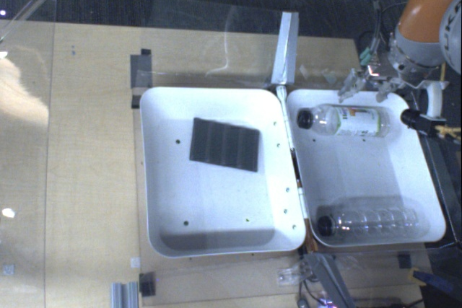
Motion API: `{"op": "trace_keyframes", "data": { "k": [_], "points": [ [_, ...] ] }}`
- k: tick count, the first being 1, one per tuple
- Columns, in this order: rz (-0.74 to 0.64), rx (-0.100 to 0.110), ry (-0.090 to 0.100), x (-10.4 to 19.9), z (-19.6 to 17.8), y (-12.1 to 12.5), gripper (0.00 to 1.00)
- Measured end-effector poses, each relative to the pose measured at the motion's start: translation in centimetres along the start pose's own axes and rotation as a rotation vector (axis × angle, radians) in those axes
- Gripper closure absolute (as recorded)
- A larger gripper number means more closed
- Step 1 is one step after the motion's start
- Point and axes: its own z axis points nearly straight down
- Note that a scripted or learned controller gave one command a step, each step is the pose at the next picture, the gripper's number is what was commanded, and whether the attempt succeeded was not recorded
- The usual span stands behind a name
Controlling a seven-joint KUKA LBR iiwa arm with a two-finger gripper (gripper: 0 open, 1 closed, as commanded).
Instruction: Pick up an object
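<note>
On the far left the wooden bench lies bare and pale, with a glare of light across it. Next comes the left bin, a shallow white tray, and in it a dark ribbed pad lies flat, slightly skewed, toward the far half and clear of every wall. A metal post stands at the back where the two bins meet.

The right bin sits just beside the first, their rims touching. Two clear plastic bottles lie on their sides in it. The far bottle has a dark cap pointing left, toward the divide, and a white label round its middle; it rests close to the back wall. The near bottle lies along the front wall, also cap to the left, and it is well apart from the other.

Above the back rim of the right bin hangs the gripper, its two thin fingers splayed apart, nothing between them. The far bottle lies just below and in front of the fingertips as seen from here, near but not between them; whether they touch it I cannot tell. Behind the gripper, at the upper right, the arm shows its orange band.
</note>
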Motion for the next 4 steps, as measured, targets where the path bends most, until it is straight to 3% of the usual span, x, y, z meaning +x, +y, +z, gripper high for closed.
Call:
{"op": "trace_keyframes", "data": {
  "k": [1,2,3,4],
  "points": [
    [-0.295,0.002,-0.004,1.2,10.6,0.4,0.0],
    [-0.161,-0.003,0.003,1.0,10.9,0.5,0.0],
    [-0.236,-0.007,-0.003,-0.4,11.3,-6.4,0.0],
    [-0.424,-0.012,-0.002,5.1,11.1,-9.6,0.0]
  ]
}}
